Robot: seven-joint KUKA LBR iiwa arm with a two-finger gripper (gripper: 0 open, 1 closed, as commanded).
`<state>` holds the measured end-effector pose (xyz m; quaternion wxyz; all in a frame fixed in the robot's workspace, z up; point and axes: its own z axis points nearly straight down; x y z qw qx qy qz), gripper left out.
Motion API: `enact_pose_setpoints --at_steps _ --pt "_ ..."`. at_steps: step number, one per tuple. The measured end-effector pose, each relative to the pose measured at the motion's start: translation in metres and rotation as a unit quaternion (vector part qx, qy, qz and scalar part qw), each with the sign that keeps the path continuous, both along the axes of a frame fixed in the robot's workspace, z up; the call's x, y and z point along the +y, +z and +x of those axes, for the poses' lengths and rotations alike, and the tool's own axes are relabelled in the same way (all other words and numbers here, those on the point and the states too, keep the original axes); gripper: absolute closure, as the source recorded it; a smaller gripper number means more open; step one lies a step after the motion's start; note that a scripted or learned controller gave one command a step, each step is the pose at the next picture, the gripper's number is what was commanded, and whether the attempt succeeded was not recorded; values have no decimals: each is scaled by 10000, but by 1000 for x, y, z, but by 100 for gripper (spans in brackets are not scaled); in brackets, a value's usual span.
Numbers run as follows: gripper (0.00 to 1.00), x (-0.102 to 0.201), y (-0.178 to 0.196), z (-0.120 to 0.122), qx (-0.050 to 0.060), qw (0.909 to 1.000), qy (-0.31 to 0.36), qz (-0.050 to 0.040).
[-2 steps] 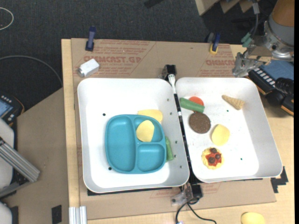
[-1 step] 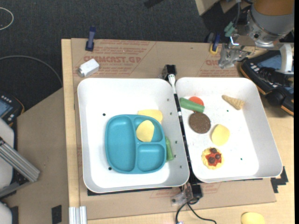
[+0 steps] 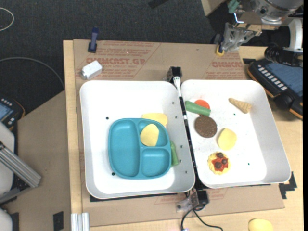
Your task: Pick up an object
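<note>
Bench: we're looking down on a cardboard-covered bench (image 3: 144,57) on dark carpet, with two shallow white bins side by side.
Gripper: the gripper (image 3: 230,41) sits at the upper right of the frame, above the far edge of the cardboard and outside both bins. Nothing is between its fingers as far as we can see, but we honestly can't tell if they're apart or together.
Arm: the grey arm (image 3: 276,4) comes in from the top right corner.
Right bin: the right bin (image 3: 269,129) has all the loose stuff. Closest to the gripper is a tan cone (image 3: 240,105) at its upper right.
Carrot-ish piece: an orange round bit (image 3: 202,103) with a green stick (image 3: 197,108) lying across it, near the bin's upper left.
Cookie: a brown disc (image 3: 206,126) just below those.
Yellow piece: a yellow chunk (image 3: 226,139) just beside the disc, lower right of it.
Mini pizza: a small yellow round with red dots (image 3: 219,163) near the bin's front edge.
Left bin: the left bin (image 3: 96,105) holds a teal divided tray (image 3: 137,150).
In the tray: a yellow oval (image 3: 149,135) sits in the upper right compartment.
Beside the tray: a pale yellow slice (image 3: 156,119) pokes out behind the tray's upper right, and a green strip (image 3: 174,154) lies along its right side.
Cardboard extras: a small white block (image 3: 91,70) and a blue clip (image 3: 93,40) at the upper left.
</note>
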<state>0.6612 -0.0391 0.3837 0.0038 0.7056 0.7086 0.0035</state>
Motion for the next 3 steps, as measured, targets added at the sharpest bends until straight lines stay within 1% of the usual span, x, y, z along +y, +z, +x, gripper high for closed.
enact_pose_setpoints --at_steps 1,2,3 --pt "100 33 21 6 13 10000 0 2" --pt "100 73 124 5 -25 10000 9 9" --pt "100 63 22 -26 107 9999 -37 0"
